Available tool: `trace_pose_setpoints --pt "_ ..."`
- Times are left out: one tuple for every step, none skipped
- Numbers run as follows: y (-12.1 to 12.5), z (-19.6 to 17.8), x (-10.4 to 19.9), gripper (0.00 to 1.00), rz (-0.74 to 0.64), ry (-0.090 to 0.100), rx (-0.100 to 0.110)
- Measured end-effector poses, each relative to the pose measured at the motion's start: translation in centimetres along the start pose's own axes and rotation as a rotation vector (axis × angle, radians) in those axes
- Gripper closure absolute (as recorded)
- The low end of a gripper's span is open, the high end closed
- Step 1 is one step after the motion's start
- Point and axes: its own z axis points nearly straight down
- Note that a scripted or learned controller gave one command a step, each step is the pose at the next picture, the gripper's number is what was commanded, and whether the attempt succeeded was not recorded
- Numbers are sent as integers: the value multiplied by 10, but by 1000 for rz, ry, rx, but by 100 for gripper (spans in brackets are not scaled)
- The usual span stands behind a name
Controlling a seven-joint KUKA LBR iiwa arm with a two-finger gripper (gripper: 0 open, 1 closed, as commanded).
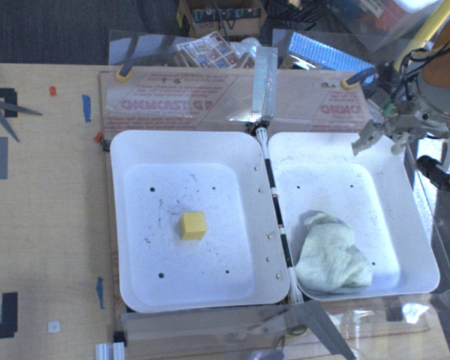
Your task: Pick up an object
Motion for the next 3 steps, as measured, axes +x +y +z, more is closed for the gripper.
trace_pose_setpoints --pt "19 103 -13 0 -86 12 5" --pt "21 94 -15 100 -89 1 -3" --pt "21 111 28 100 244 -1 -5"
